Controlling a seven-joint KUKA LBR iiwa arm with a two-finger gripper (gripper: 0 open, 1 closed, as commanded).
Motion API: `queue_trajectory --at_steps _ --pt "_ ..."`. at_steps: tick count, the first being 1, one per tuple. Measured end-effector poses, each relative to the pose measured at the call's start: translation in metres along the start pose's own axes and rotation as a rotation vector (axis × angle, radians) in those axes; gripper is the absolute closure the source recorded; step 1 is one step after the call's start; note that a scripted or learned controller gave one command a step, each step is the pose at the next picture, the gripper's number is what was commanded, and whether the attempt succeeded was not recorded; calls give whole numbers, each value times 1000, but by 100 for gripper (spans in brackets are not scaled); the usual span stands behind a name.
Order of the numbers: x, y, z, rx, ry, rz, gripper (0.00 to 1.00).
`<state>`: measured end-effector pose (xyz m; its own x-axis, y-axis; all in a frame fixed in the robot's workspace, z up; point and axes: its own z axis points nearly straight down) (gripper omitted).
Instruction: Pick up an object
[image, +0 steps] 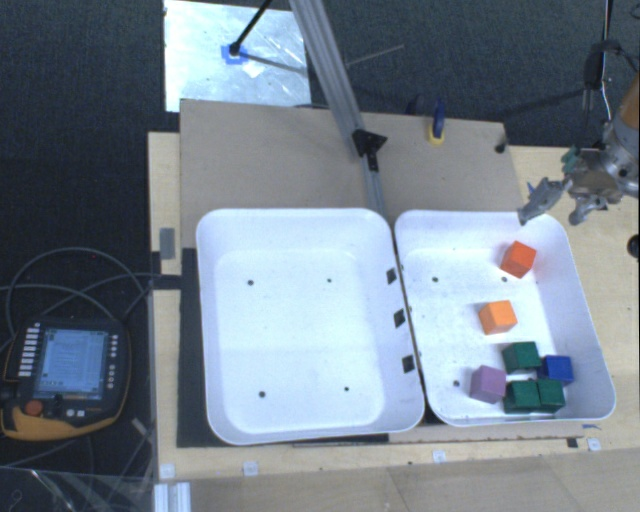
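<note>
Camera view gives me the gripper (556, 203) spread apart with nothing between its fingers, hovering over the far right corner of the right bin (432, 390). Just near of it sits a red-orange block (518, 259); nearer lie an orange block (497, 317), then green, blue and purple blocks clustered together.

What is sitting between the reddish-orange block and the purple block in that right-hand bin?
In the camera view, a lighter orange block lies between the reddish-orange block and the purple block.
</note>
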<state>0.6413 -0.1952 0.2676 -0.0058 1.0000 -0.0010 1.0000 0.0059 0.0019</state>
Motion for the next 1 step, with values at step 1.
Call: queue_trajectory --at_steps 1 --pt "0 0 0 0 -1 1 0"
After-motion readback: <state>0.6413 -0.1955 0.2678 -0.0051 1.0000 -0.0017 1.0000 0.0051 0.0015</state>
